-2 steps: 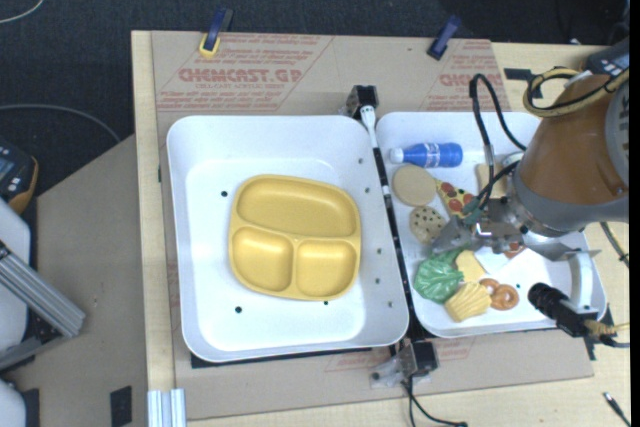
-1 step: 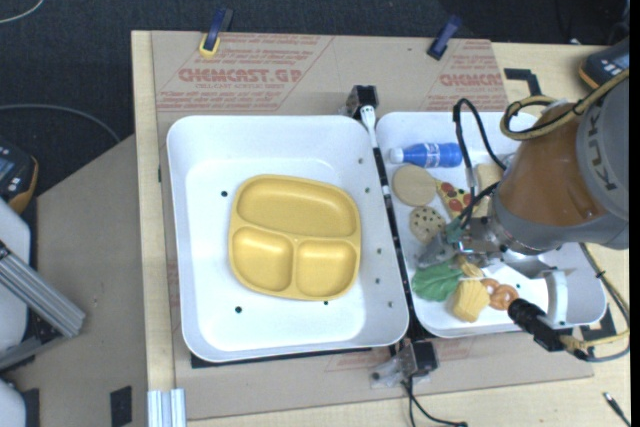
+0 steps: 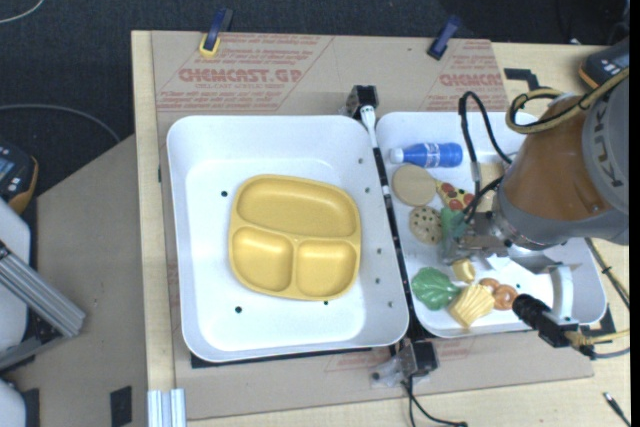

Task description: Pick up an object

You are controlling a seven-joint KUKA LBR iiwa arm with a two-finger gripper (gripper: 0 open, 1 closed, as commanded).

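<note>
The right bin [image 3: 436, 122] holds several small toys. A blue bottle [image 3: 430, 154] lies at the back, with a tan disc [image 3: 412, 184] and a chocolate-chip cookie [image 3: 424, 224] in front of it. A red and green item [image 3: 456, 197] lies beside the disc. Near the front are a green leafy piece [image 3: 432, 288], a yellow ridged piece [image 3: 469, 304], a small yellow chunk [image 3: 464, 270] and an orange ring [image 3: 498, 293]. My gripper [image 3: 463, 240] is lowered into this bin, just right of the cookie and above the yellow chunk. The wrist hides what is directly under it.
The left bin [image 3: 185, 215] holds a yellow divided plate [image 3: 295, 235]. The arm's orange-brown body [image 3: 555, 180] covers the right half of the right bin. Black cables [image 3: 470, 130] loop over that bin's back. Clamps [image 3: 212, 33] sit on the bench's far edge.
</note>
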